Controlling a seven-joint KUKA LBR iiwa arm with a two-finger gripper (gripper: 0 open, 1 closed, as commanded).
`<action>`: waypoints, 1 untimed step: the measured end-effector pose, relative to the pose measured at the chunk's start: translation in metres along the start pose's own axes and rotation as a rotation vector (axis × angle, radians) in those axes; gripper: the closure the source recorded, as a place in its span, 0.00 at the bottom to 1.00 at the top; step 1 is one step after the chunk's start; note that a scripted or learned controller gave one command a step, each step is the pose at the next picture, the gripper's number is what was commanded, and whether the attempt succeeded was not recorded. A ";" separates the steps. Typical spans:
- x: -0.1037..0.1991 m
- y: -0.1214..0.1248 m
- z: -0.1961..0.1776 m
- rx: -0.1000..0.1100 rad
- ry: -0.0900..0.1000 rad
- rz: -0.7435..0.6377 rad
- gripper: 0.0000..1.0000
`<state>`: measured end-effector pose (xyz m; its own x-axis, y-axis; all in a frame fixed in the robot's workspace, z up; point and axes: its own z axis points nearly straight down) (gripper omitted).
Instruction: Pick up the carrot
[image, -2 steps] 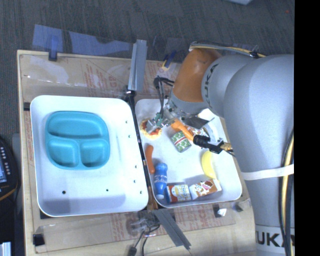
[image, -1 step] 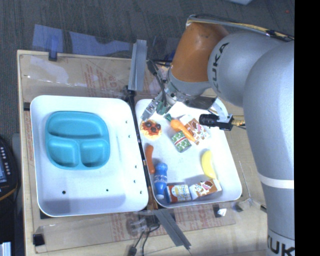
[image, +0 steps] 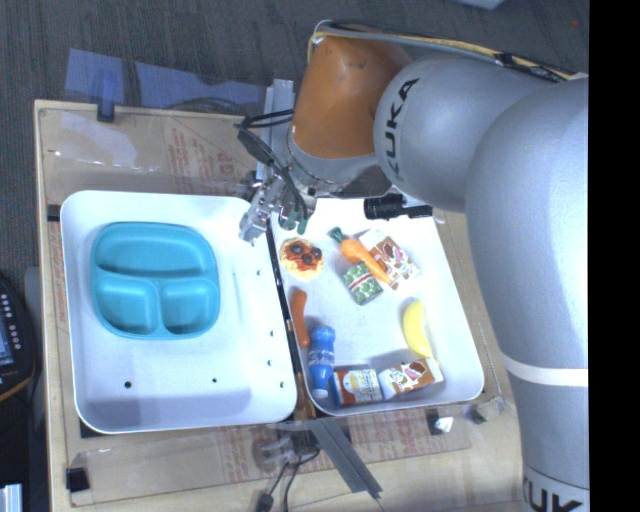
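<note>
The carrot (image: 358, 250), orange with a green top, lies in the right bin (image: 455, 330) near its back edge, pointing down-right toward a snack packet. My gripper (image: 268, 212) hangs over the back left corner of the right bin, near the wall between the two bins, left of the carrot and apart from it. Nothing shows between its fingers, and the view is too small to tell how they stand.
The right bin also holds a pizza slice (image: 301, 257), a green can (image: 363, 284), a banana (image: 417, 328), a blue bottle (image: 320, 362), a sausage (image: 299, 308) and small cartons (image: 388, 380). A blue divided tray (image: 155, 278) sits in the left bin (image: 150, 400).
</note>
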<state>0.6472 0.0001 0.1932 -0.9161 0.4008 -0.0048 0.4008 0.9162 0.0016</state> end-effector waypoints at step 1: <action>0.034 0.027 0.001 0.002 0.007 -0.286 1.00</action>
<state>0.6271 0.0380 0.1917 -0.9920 0.1262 0.0019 0.1262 0.9920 -0.0006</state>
